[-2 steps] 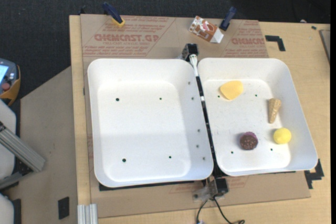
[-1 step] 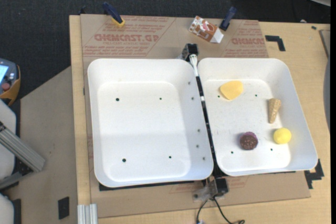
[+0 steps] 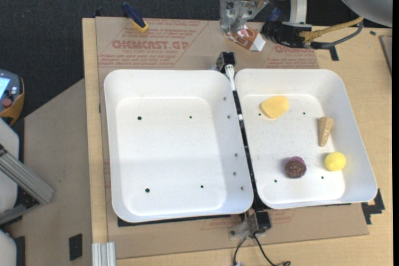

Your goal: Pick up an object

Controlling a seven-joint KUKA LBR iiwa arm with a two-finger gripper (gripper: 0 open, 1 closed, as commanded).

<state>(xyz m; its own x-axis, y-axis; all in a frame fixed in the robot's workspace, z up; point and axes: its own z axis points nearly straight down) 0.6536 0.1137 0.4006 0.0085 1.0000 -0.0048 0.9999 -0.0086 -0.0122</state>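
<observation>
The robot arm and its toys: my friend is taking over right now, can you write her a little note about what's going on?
Gripper: raised beyond the far edge of the bins, shut on an orange-and-white object.
Right bin: yellow slice, cone, yellow ball, dark red round piece.
Left bin: four small dark dots on its floor.
Done: one object looks picked up.
Left: keep it held; the grip looks shallow, so watch for a drop.
</observation>
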